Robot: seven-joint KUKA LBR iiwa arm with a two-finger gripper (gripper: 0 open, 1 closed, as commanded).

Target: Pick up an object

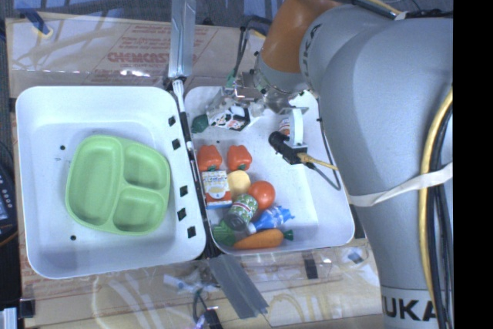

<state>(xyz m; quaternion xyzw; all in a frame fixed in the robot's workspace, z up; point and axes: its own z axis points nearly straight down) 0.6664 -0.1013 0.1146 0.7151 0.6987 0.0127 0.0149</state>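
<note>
a pale green sectioned plate (pixel 117 185) lies in the left bin (pixel 46 112). in the right bin (pixel 327 204), the gripper (pixel 231 115) hangs over the far corner, touching a small black-and-white cow-patterned toy (pixel 228 119); whether its fingers grip the toy, i cannot tell. toy peppers (pixel 223 158), a tomato (pixel 262 193) and a carrot (pixel 260 240) lie nearer.
</note>
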